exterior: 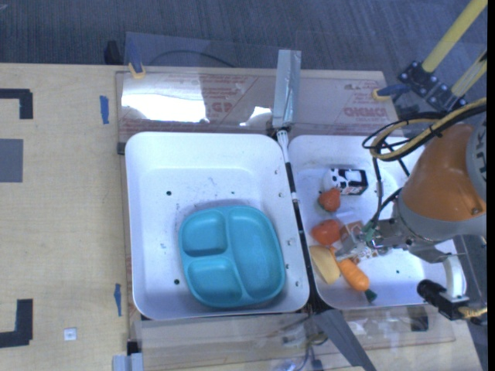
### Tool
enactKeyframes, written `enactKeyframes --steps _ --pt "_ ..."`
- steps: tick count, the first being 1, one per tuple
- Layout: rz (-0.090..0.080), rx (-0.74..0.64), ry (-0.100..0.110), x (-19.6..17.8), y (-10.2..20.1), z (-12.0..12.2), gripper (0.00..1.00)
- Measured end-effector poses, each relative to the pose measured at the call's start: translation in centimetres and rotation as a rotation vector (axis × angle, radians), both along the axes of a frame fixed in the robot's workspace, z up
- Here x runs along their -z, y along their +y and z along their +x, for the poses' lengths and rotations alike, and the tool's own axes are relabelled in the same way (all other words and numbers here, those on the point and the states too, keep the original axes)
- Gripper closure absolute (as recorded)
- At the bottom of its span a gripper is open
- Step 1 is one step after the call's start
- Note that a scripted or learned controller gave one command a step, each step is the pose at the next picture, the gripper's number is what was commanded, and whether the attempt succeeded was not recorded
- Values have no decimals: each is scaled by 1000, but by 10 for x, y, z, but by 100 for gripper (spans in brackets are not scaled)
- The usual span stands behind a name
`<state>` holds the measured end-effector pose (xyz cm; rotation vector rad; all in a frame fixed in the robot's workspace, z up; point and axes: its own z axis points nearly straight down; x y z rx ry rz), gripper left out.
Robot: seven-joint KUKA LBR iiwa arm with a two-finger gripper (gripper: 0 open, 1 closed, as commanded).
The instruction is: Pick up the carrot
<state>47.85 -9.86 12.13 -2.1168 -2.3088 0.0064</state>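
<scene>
In the right bin (402, 273), a tapered orange carrot (356, 275).

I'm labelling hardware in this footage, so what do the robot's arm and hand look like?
The arm is grey with a broad, rounded orange band above the wrist. Black cables loop beside it near the top, along with a yellow one. The hand at its end is small, made of metallic and translucent parts; finer detail is too small to tell.

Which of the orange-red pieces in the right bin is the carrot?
The carrot is the long tapered piece lowest in the view, beside the yellow piece; the others are rounder.
</scene>
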Motion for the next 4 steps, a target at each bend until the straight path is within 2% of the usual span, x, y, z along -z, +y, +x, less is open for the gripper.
enactKeyframes --steps 1,2,3,4 --pt "-2 -296 -12 -61 60 20 0" --pt "-5 -82 -9 9 -5 1 0" --pt "-1 -208 -11 35 -4 3 0" --pt "-2 -239 -10 26 -22 2 0"
